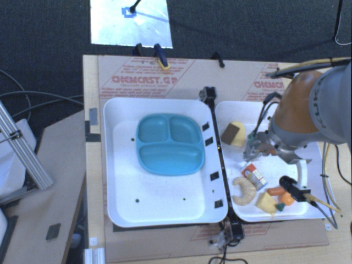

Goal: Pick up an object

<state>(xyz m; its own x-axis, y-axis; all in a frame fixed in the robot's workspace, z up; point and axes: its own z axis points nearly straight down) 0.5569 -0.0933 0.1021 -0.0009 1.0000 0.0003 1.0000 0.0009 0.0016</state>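
Note:
My gripper [252, 149] hangs low over the right bin [231, 110], near its middle. Just below it lies a small red and white can [254, 176]. A yellow and brown block [233, 133] sits up and to the left of the gripper, close by. Along the bin's front there is a pale croissant-shaped piece [245, 191], a yellow wedge [266, 202] and small orange and green pieces [282, 198]. Nothing can be seen held in the gripper.
The left bin [124, 202] holds a blue divided plate [169, 144] in its middle. A black-clipped divider [214, 147] separates the two bins. The arm's orange and grey body [308, 109] covers the right bin's far right part.

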